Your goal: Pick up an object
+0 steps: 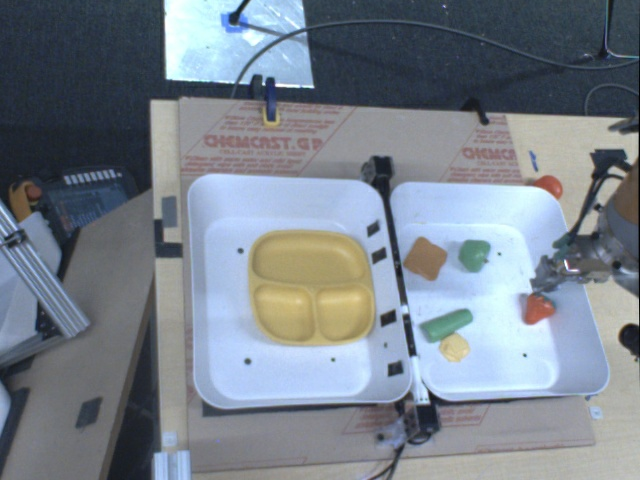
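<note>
Left bin: yellow divided tray at centre. Right bin: green cylinder, brown block, green pepper, yellow piece, red object near right wall. Gripper just above red object, touching or not unclear; grip state cannot tell.

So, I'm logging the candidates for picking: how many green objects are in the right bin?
2. A small green piece lies near the bin's back, right of the brown one; a longer green one lies nearer the front, above the yellow piece.
</note>
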Robot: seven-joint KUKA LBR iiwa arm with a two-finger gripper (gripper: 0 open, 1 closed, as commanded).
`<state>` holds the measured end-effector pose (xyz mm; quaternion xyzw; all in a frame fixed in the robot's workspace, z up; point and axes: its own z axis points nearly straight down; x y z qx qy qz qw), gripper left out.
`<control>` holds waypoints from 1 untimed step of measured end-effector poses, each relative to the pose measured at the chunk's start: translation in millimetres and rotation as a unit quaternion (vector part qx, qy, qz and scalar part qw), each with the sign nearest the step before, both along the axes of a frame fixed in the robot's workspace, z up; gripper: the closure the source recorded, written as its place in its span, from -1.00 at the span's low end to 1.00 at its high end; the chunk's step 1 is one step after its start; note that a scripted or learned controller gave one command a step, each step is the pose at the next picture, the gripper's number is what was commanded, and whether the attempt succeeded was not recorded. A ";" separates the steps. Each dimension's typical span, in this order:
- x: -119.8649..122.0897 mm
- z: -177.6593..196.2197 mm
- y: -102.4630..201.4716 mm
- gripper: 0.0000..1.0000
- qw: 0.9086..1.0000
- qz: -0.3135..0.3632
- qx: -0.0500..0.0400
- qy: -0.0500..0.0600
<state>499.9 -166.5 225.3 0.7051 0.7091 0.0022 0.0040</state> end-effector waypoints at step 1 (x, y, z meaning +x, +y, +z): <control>-8.0 55.4 -1.7 1.00 1.000 0.000 0.000 0.000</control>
